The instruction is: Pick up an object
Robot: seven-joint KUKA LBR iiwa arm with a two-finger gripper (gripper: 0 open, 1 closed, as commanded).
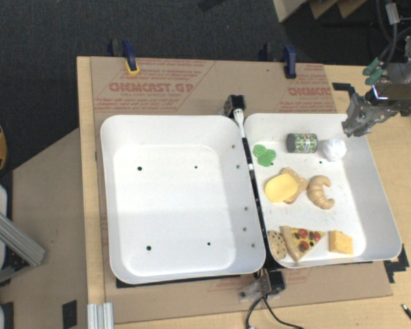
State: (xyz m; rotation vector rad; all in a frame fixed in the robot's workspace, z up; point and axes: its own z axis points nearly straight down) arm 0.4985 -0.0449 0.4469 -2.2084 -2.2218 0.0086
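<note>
The right bin [370, 184] holds several toy foods: a green can [301, 142] lying on its side, a small white lump [333, 149], a green leaf piece [264, 155], a yellow round piece [282, 187], a croissant [320, 190], a pizza slice [301, 240], a cracker [276, 244] and a cheese wedge [340, 242]. My gripper [356, 125] hangs at the bin's far right corner, just above and right of the white lump, with nothing visibly between its fingers.
The left bin [123, 204] lies beside the right one, with a black clip [234, 105] at the top of the seam. Both sit on a cardboard sheet [192, 81] held by blue clamps [130, 55].
</note>
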